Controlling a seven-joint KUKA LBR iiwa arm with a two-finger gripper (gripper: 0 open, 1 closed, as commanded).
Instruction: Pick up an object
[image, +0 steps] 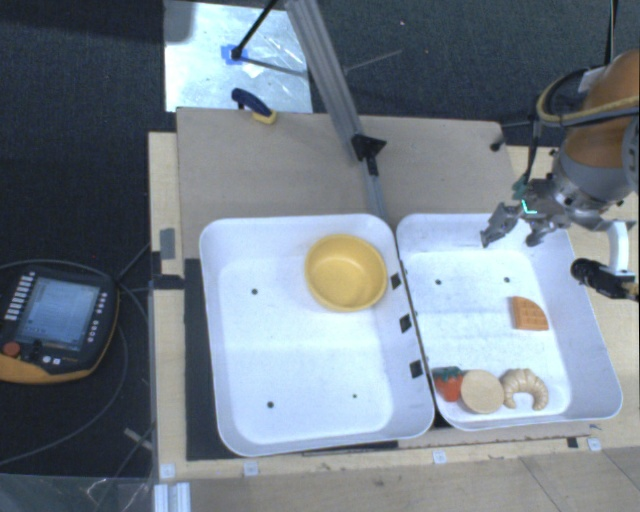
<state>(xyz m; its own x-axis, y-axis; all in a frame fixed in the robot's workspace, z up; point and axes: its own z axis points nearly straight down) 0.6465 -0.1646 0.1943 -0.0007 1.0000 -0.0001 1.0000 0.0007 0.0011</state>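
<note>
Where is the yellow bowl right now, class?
In the camera view, the yellow bowl sits in the left bin, at its far right corner, close to the wall shared with the right bin.

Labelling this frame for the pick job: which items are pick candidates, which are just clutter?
Job:
gripper, jaws open, nothing between them
yellow bowl, left bin
orange wedge, right bin
croissant
tan disc
red piece

Clutter:
pendant, off bench
clamp

Croissant (526, 388), round biscuit (481, 392), orange wedge (528, 313): right bin (470, 270).
</note>
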